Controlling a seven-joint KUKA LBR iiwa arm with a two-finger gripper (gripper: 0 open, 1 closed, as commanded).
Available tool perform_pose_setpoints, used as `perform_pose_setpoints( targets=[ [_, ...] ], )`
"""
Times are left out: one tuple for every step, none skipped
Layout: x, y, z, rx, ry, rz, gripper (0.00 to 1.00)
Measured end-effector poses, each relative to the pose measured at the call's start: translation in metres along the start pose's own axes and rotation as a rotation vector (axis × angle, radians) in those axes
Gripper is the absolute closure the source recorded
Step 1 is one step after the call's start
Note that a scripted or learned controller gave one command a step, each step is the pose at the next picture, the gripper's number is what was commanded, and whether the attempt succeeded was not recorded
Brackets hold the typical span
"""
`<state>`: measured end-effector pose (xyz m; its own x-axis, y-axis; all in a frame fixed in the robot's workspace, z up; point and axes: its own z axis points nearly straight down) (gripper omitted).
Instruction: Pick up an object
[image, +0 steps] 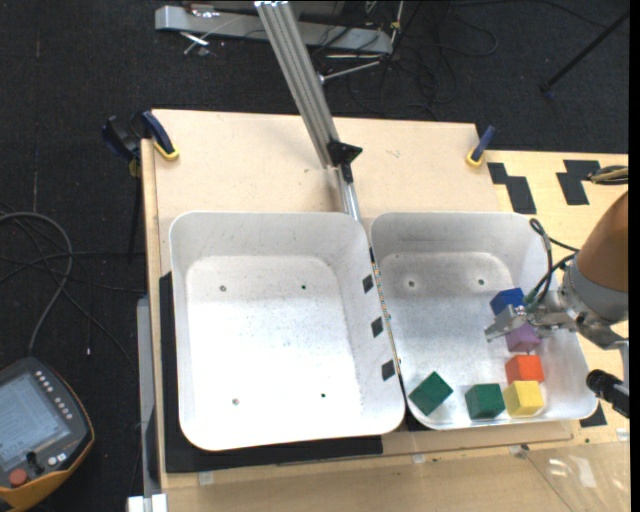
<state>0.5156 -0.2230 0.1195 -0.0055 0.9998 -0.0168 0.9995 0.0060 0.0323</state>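
Observation:
Several small blocks lie in the right bin, near its right and front sides. A blue block sits furthest back, with a purple block just in front of it. Then come an orange block and a yellow block. Two green blocks rest along the front wall. My gripper hangs low between the blue and purple blocks, right against both. The arm reaches in from the right and hides the bin's right rim.
The left bin lies beside the right one, separated by a shared ridge with black marks. A metal rail slants in from the back to the bins' junction. Clamps sit at the bench's back corners.

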Motion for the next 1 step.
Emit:
perform_pose_setpoints(
  targets=[
    [-0.0015,-0.0016,-0.0005,0.001,0.001,0.005,0.00]
  ],
)
